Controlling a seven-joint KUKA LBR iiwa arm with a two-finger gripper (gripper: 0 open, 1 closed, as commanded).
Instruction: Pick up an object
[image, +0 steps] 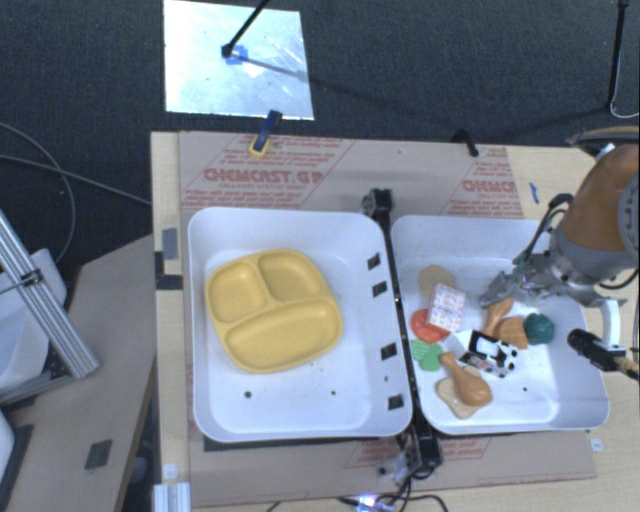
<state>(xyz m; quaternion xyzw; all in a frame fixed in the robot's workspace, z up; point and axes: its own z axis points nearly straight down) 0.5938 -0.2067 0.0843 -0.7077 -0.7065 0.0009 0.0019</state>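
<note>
The right bin (575, 400) holds a heap of toy foods: a tan round piece (436, 277), a pink-and-white wafer (447, 305), a red slice (426, 327), a green piece (427, 354), a tan drumstick (464, 384), a black-and-white toy (492, 353), an orange piece (513, 331) and a teal ball (540, 328). My gripper (497, 292) reaches in from the right and hangs low over the heap, its tip right above a slim orange piece (496, 317). Whether it touches that piece is unclear.
The left bin (215, 235) carries a yellow divided plate (273, 308). A black divider with clips (388, 290) runs between the bins. Brown cardboard (330, 170) lies under both. A black handle-like part (597, 350) juts over the right bin's right rim.
</note>
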